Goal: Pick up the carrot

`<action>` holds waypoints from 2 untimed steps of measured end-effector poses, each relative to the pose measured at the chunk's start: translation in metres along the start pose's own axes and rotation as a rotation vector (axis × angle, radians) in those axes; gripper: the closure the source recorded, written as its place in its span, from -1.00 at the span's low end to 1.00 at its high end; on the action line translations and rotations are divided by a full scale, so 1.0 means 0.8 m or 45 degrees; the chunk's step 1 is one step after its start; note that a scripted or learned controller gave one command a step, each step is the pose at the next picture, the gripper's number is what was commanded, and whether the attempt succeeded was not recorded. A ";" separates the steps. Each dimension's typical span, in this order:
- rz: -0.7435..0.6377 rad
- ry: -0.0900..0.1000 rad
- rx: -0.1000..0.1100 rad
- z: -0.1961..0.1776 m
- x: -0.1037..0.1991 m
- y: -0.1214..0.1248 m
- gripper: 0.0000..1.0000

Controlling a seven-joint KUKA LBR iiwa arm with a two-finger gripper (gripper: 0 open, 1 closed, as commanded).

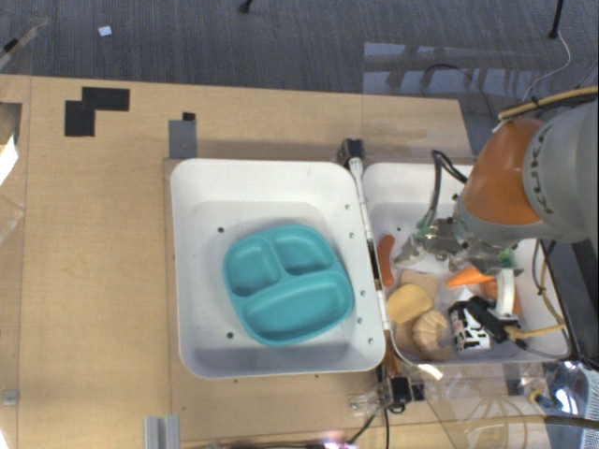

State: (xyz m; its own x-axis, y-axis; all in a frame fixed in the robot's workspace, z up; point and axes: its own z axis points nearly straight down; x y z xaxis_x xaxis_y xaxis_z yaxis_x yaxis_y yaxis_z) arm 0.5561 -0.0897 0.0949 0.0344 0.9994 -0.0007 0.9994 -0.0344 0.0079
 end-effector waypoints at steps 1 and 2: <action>-0.144 -0.018 -0.026 -0.254 -0.130 -0.051 -1.00; -0.545 0.003 0.010 -0.088 -0.148 -0.081 -1.00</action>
State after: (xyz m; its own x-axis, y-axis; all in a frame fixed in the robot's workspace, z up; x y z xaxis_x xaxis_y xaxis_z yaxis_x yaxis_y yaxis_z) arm 0.4870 -0.2061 0.1644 -0.3833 0.9236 -0.0002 0.9236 0.3833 -0.0005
